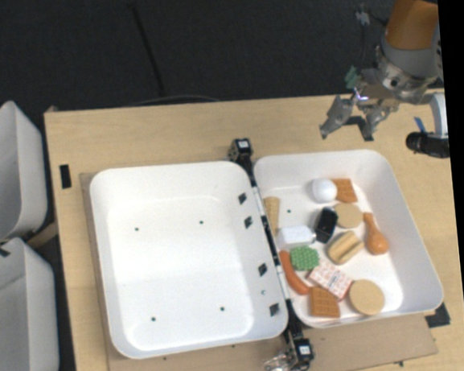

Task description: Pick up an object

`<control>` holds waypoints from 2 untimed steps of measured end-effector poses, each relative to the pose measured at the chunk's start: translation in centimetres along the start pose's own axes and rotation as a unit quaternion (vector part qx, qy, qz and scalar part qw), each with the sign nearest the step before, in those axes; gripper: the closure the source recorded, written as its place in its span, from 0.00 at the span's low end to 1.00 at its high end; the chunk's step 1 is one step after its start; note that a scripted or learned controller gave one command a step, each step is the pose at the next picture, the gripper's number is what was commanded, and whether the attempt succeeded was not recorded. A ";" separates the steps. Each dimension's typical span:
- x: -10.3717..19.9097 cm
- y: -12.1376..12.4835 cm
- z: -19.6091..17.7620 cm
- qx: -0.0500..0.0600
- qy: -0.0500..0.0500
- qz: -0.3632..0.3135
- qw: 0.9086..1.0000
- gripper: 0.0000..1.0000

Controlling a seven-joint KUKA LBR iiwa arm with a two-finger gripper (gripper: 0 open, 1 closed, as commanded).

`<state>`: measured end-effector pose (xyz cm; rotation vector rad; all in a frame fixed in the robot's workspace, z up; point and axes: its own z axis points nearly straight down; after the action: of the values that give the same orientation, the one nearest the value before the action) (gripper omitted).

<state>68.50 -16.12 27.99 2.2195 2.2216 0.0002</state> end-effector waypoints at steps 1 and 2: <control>-0.1 0.1 -1.1 -0.001 -0.001 -0.001 1.000 1.00; 0.7 0.1 -4.6 0.002 -0.001 0.001 1.000 1.00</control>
<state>68.55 -15.41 32.62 2.2234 2.2209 -0.0062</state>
